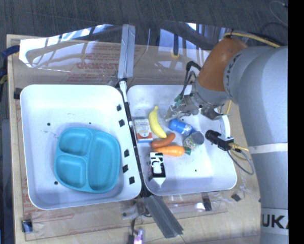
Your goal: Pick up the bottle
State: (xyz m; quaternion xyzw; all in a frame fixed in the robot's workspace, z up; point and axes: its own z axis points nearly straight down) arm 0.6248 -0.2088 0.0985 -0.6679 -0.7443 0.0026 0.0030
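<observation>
The bottle lies on its side in the right bin, near the bin's middle. It has a blue label and a dark cap end pointing toward the front right. My gripper reaches down from the right, just above and behind the bottle's far end, close to it or touching it. The wrist hides the gripper's tips, and nothing is visibly lifted.
A yellow banana, an orange carrot and a reddish sausage crowd the bottle's left side. A small carton and a black-and-white box lie by the divider. The left bin holds a blue compartment plate.
</observation>
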